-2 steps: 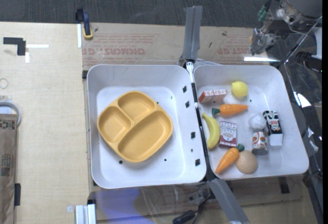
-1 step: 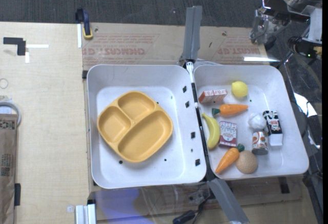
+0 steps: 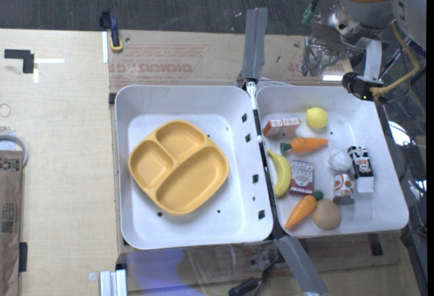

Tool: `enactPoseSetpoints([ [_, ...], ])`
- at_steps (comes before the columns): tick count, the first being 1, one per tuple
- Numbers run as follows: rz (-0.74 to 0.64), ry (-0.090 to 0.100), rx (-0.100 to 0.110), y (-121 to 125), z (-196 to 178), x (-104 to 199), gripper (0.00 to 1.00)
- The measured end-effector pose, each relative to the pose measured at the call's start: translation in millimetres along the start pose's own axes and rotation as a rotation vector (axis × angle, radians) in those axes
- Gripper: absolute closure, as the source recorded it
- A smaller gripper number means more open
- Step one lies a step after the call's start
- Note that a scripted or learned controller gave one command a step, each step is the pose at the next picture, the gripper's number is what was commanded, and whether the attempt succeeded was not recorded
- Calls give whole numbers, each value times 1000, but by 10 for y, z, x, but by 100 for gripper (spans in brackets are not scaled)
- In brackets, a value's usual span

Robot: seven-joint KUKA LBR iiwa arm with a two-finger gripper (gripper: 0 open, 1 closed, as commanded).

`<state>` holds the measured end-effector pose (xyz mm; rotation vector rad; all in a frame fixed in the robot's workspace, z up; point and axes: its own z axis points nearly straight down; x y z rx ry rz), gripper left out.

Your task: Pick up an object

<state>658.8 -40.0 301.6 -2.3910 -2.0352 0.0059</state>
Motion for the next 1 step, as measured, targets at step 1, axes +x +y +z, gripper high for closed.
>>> enactPoseSetpoints([
  [1,21,0,-2,47,-774,-284,100],
])
